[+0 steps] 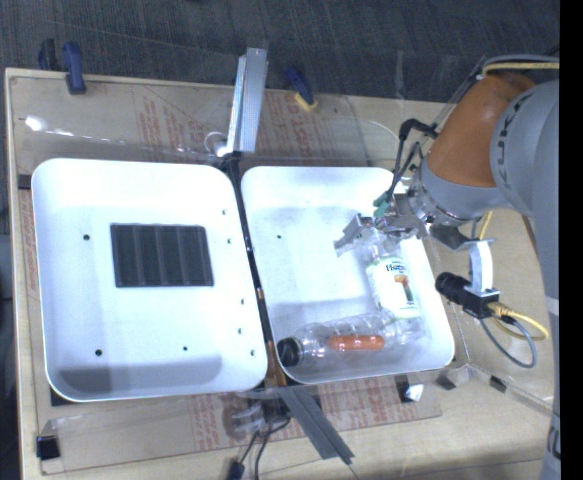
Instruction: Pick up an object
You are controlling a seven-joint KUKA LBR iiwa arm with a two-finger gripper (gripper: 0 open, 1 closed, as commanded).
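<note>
Clear bottle [392, 280], white label, lies right of centre; second bottle [346, 342], black cap, below it. I cannot tell fingers' [363, 226] opening.

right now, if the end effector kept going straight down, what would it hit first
Probably the upright clear bottle just below the end effector, though depth is hard to judge; it might reach the right bin floor beside it.

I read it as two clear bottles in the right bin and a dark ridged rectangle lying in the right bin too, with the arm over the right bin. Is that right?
Not quite. The camera view shows the dark ridged rectangle in the left bin, not the right one. The rest holds: two clear bottles lie in the right bin, and the arm reaches over that bin.
</note>
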